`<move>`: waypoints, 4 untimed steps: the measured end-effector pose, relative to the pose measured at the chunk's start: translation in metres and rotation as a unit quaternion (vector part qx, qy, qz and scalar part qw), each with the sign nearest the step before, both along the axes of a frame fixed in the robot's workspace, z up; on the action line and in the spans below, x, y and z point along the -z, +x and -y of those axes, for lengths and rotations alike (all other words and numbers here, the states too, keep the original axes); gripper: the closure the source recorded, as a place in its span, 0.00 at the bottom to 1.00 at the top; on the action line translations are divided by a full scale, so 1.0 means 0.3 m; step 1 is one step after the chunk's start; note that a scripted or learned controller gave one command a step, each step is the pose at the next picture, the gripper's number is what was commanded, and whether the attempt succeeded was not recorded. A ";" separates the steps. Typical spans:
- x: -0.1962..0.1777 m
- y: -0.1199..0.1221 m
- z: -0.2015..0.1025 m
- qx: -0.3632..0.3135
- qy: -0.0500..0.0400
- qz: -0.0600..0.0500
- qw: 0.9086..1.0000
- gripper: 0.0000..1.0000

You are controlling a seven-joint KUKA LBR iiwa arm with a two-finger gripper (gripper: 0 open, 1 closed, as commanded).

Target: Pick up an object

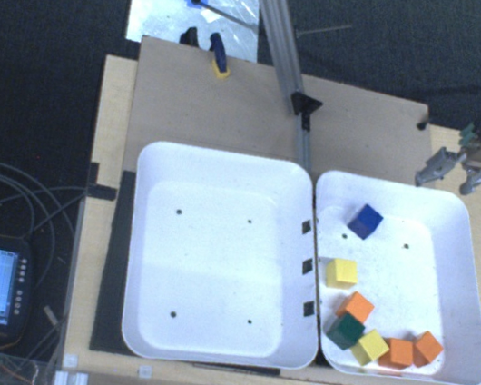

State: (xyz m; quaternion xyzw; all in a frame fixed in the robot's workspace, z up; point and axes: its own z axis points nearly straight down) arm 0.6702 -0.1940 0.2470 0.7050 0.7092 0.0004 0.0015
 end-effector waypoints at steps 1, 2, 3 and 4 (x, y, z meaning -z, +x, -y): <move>-0.001 0.000 0.001 0.000 0.000 0.000 1.000 0.00; 0.196 0.000 -0.025 0.000 0.001 -0.002 1.000 0.00; 0.340 0.020 -0.026 0.000 0.000 -0.002 1.000 0.00; 0.470 0.023 -0.025 0.000 0.000 0.000 1.000 0.00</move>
